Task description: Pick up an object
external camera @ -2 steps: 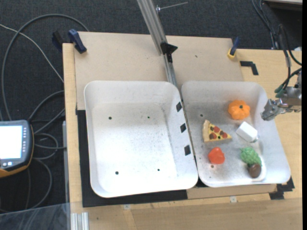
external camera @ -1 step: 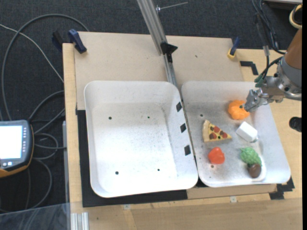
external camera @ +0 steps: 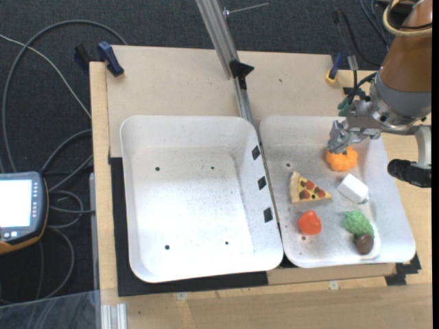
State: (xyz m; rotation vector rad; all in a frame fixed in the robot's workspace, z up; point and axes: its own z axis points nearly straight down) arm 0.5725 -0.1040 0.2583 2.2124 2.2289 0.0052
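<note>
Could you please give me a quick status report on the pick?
Gripper low over orange toy, right bin. Grasp unconfirmed. White block nearby, not blocking.

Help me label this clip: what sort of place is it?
Probably a robotics lab test bench: two white bins on a clamped board, toy food such as a pizza slice, and a teach pendant beside loose cables.
</note>
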